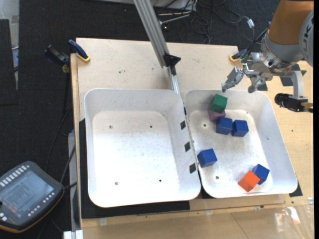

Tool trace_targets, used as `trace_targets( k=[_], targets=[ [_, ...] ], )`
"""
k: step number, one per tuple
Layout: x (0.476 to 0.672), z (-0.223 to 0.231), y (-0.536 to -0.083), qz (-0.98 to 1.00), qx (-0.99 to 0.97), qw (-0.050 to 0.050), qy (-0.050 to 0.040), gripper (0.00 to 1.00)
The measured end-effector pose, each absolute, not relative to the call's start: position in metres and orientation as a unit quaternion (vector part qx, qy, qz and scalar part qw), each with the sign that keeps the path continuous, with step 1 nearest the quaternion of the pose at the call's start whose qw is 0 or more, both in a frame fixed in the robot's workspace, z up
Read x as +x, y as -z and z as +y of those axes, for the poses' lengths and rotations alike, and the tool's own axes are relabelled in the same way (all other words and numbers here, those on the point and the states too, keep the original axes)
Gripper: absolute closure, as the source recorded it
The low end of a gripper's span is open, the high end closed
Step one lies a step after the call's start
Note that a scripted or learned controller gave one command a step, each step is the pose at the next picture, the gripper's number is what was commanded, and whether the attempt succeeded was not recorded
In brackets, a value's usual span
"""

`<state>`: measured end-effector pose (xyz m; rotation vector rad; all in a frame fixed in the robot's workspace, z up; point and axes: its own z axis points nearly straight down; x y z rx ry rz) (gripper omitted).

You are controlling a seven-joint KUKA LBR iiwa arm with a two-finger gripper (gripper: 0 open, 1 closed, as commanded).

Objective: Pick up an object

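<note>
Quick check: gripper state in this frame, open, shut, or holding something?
Gripper: open, holding nothing, hanging above the far edge of the right bin, up and to the right of the green block.

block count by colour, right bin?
Blue: 4
Green: 1
Purple: 1, partly under the green
Orange: 1
Total: 7
</note>
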<state>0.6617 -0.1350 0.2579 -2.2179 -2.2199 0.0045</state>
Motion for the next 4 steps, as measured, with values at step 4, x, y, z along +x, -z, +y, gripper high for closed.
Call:
trace_targets(
  k=[4],
  targets=[
    [0.650, -0.142, -0.106, -0.707, -0.707, 0.002, -0.0019, 0.00]
  ],
)
